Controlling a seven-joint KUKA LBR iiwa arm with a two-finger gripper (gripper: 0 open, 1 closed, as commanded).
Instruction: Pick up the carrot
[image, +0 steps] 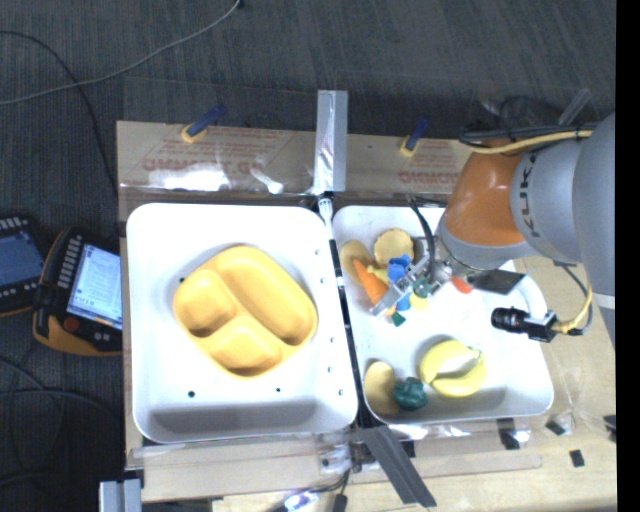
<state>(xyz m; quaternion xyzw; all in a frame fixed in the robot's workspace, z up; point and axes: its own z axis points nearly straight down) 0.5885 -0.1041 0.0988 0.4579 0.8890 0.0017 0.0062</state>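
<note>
The carrot (371, 285) is a short orange piece lying in the upper left of the right bin (535, 395), close to the wall between the bins. My gripper (400, 294) reaches in from the right and hangs low just to the carrot's right, almost touching it. Small blue (398, 268) and green (397, 319) pieces sit right by the gripper tip. The carrot lies on the bin floor, and I see nothing held.
In the right bin lie a tan round item (393, 243), a yellow banana-like toy (452, 368), a dark green item (410, 394) and a beige item (377, 379). A yellow divided plate (245, 308) sits in the left bin (150, 400). A pendant (80, 290) lies off the bench at left.
</note>
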